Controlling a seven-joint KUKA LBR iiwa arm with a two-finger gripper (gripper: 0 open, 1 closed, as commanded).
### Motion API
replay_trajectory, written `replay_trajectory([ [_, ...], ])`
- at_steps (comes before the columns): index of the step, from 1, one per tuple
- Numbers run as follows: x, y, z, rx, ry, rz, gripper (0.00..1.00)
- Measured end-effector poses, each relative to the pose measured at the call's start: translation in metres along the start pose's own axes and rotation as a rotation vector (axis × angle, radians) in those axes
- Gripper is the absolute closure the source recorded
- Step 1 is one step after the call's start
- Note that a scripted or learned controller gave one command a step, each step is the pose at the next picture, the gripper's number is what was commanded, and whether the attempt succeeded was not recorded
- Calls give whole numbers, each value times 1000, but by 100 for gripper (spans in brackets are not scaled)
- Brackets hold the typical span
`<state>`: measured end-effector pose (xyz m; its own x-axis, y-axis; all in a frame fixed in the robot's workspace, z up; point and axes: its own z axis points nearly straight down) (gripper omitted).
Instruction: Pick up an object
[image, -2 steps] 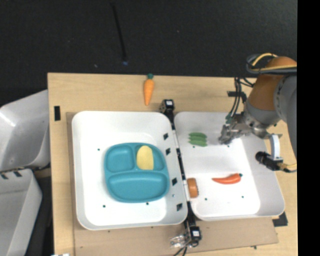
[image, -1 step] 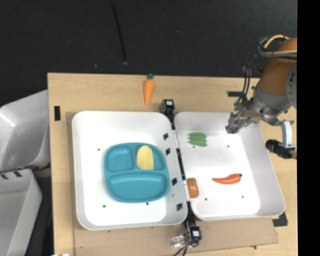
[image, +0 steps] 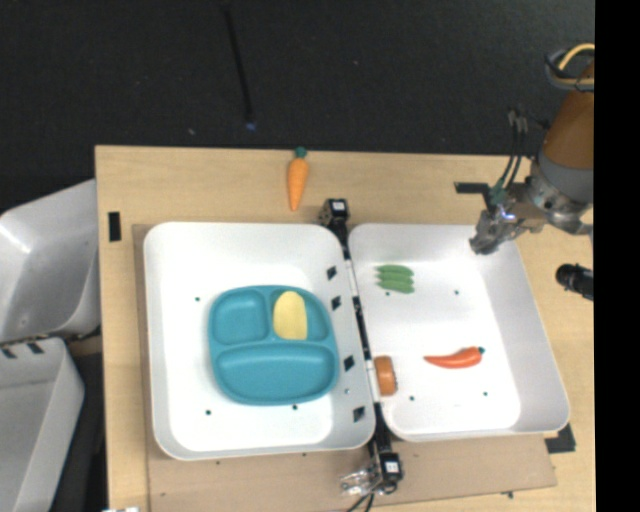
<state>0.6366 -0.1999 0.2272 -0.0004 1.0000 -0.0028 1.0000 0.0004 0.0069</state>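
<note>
The right bin (image: 520, 330) holds a green bean pod (image: 396, 279), a red chili pepper (image: 455, 358) and a small orange piece (image: 385, 376) against its left wall. In the left bin (image: 170, 330) a blue divided plate (image: 272, 345) carries a yellow item (image: 290, 316) in its upper right compartment. My gripper (image: 487, 238) hangs over the right bin's far right corner, well away from every object. Nothing shows between its fingers.
An orange carrot (image: 297, 181) lies on the wooden bench behind the left bin. Black clips (image: 334, 211) sit along the seam between the bins. A white container (image: 40, 270) stands off the bench to the left.
</note>
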Motion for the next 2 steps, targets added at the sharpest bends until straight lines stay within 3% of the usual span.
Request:
replay_trajectory([
  [1, -2, 2, -52, -1, 0, -2, 100],
  [2, 51, -5, -44, 6, 3, -5, 100],
])
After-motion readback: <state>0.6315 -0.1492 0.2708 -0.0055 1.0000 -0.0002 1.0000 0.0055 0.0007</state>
